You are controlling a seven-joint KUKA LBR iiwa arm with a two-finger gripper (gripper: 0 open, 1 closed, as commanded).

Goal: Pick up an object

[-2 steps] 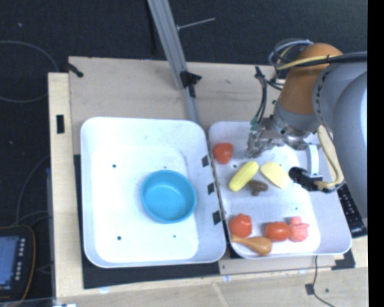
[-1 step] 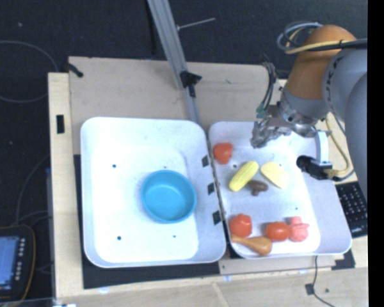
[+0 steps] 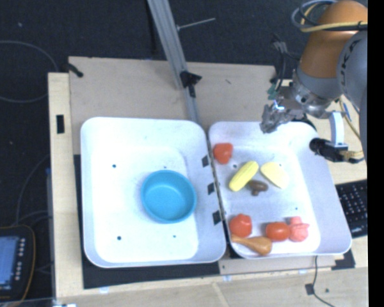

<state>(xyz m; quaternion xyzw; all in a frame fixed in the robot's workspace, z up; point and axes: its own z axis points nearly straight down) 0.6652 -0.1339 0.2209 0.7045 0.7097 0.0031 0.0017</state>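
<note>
Sitting in L bin (image 3: pixel 115 146): blue bowl (image 3: pixel 169 196)

Table (image 3: pixel 115 82): carries two bins side by side, touching along their inner edges.
Left bin (image 3: pixel 109 139): holds one bowl (image 3: pixel 169 196), right of centre, toward the front.
Right bin (image 3: pixel 320 197): holds all small items.
Rear left of right bin: tomato (image 3: pixel 223 152), near the dividing edge.
Centre: corn cob (image 3: pixel 243 175); lemon wedge (image 3: pixel 274 174) just right of it; small nut (image 3: pixel 258 187) between them, slightly in front.
Front row, left to right: pepper (image 3: pixel 240 225), second tomato (image 3: pixel 277 231), pink piece (image 3: pixel 298 229).
Front edge: pear (image 3: pixel 255 244), before the pepper.
End effector (image 3: pixel 269 121): over rear rim of right bin.
</note>
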